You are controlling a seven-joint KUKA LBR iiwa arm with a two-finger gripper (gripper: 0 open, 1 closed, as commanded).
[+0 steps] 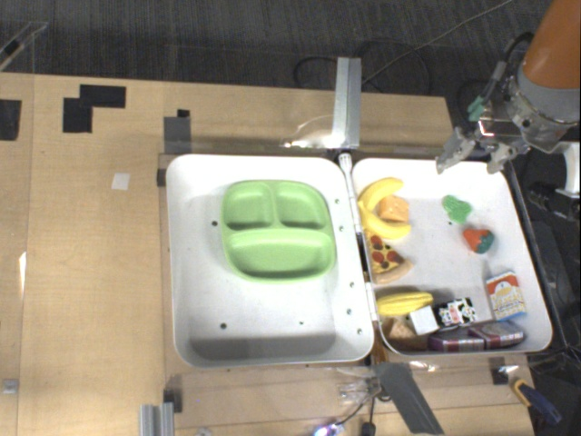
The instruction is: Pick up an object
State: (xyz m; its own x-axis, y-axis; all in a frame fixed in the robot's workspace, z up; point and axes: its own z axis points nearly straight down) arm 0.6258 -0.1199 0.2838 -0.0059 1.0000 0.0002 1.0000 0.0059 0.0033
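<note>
Gripper (475,152) | above right bin's (427,243) far edge | jaws spread, holding nothing | green toy (457,209) just below

The arm (556,62) has an orange band over a grey wrist. Its gripper (474,155) is grey metal, with a small teal part and thin dark cables alongside.

A robotics lab, by the look of it: a plywood worktop (82,271) carries two shallow white bins (195,334) fixed side by side between aluminium brackets (349,98), black cables (408,57) trail over dark carpet (182,16), and toy food such as a plastic banana (374,193) stands in for real groceries.
</note>
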